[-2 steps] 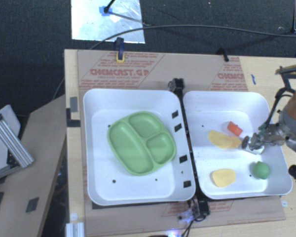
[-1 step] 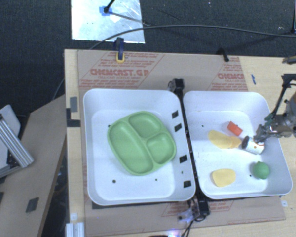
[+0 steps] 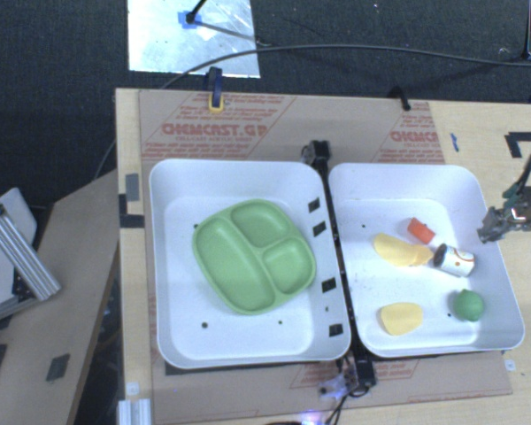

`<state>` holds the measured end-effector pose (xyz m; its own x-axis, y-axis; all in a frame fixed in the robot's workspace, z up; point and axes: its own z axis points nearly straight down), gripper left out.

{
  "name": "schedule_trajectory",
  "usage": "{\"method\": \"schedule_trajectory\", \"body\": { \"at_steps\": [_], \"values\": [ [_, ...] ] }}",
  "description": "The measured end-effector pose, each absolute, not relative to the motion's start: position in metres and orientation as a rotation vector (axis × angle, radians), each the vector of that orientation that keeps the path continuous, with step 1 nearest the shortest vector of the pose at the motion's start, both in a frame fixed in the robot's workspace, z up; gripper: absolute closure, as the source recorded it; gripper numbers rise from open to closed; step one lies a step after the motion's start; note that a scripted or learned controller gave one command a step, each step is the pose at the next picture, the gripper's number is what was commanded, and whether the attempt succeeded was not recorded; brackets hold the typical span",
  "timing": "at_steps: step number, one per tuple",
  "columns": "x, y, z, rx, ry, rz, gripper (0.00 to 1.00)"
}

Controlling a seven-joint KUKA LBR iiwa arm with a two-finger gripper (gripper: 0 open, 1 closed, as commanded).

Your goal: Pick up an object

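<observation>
The right bin [image 3: 398, 187] holds several small objects: an orange block [image 3: 420, 230], a yellow banana-like piece [image 3: 400, 251], a white cylinder with an orange mark [image 3: 456, 260], a green ball [image 3: 467, 305] and a yellow lump [image 3: 400, 318]. My gripper [image 3: 503, 222] hangs over the bin's right rim, a little to the right of the white cylinder and above it in the picture. Nothing shows between its tips.
The left bin [image 3: 181, 193] holds a green divided plate [image 3: 253, 255]. Black clips [image 3: 329, 283] line the seam between the bins. A cardboard sheet [image 3: 248, 127] lies under both bins, with a blue-and-yellow clamp [image 3: 215, 88] at its back edge.
</observation>
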<state>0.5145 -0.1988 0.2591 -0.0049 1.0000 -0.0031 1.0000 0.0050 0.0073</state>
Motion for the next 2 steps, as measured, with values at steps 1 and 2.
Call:
{"method": "schedule_trajectory", "body": {
  "at_steps": [1, 2],
  "values": [
    [0.541, -0.154, 0.262, 2.208, 2.23, 0.006, 1.0],
    [0.555, -0.107, 0.265, 2.208, 2.231, 0.006, 1.0]
  ]
}}
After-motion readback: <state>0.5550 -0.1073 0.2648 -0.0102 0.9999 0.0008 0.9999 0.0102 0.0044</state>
